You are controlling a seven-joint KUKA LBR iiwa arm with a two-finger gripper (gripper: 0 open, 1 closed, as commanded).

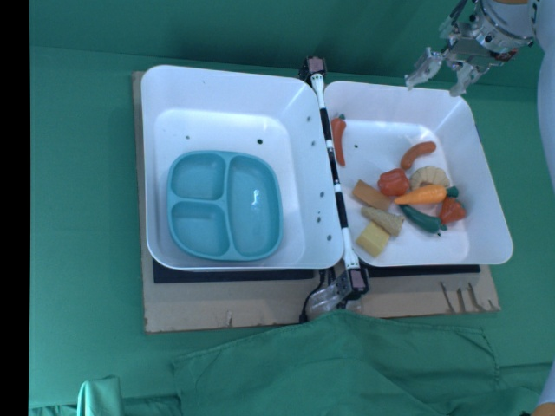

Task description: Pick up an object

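Observation:
My gripper point(442, 72) hangs high over the far edge of the right bin point(486, 241), open with nothing between its fingers. Below it in that bin lie several toy foods: a sausage point(418, 154), a red pepper point(393, 182), a carrot point(422, 196), a green pepper point(421, 219), a strawberry point(452, 211), a yellow block point(374, 239) and a thin red chilli point(339, 139) by the left wall. All of them lie well nearer the camera than the gripper.
The left bin point(173, 89) holds a teal divided plate point(225, 204). A striped black-and-white bar point(335, 172) runs between the bins. Green cloth point(347, 362) is bunched at the front.

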